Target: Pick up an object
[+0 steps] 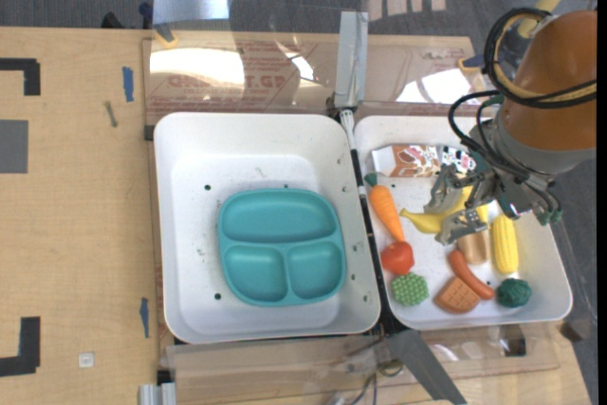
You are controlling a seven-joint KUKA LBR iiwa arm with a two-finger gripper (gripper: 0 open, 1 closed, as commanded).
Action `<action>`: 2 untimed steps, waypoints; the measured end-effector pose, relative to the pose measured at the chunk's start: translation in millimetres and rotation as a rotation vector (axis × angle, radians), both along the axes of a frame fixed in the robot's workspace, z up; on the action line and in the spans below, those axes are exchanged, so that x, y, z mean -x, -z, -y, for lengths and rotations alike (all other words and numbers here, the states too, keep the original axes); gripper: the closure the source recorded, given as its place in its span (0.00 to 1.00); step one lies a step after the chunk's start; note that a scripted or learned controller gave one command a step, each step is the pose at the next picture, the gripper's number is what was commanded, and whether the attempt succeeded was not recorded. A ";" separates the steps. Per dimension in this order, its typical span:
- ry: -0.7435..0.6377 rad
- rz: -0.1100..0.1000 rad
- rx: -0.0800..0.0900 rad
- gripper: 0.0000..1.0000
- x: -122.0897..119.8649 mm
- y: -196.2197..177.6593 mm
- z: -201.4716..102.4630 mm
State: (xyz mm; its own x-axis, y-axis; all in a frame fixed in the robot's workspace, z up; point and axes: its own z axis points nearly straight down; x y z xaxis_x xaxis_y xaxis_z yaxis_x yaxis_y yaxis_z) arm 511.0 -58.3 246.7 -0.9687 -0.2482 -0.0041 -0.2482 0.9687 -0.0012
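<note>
Claw [462,209] over crowded right bin [560,299], beside banana [424,221]

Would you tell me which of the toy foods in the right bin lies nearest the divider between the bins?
The carrot: long and orange with a green top, it lies beside the divider.

Table [66,232]: light wood-look top w/ black corner marks at left edge and bits of blue tape. Two shallow white bins sit directly on it, side by side, touching along a centre seam. Left bin [180,232] toward table's middle; right bin [550,299] next to it on the right. Behind both, a clear panel [237,71] stands along the bins' far side, w/ a grey upright post [351,57] at the seam.
</note>
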 end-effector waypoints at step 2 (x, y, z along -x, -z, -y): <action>-0.074 -0.008 -0.002 1.00 3.7 7.1 -95.0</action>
State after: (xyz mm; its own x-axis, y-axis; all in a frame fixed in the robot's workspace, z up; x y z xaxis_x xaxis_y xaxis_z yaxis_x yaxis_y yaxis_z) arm 507.2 36.7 239.6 -0.9476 -0.3195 0.0032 -0.3195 0.9476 0.0031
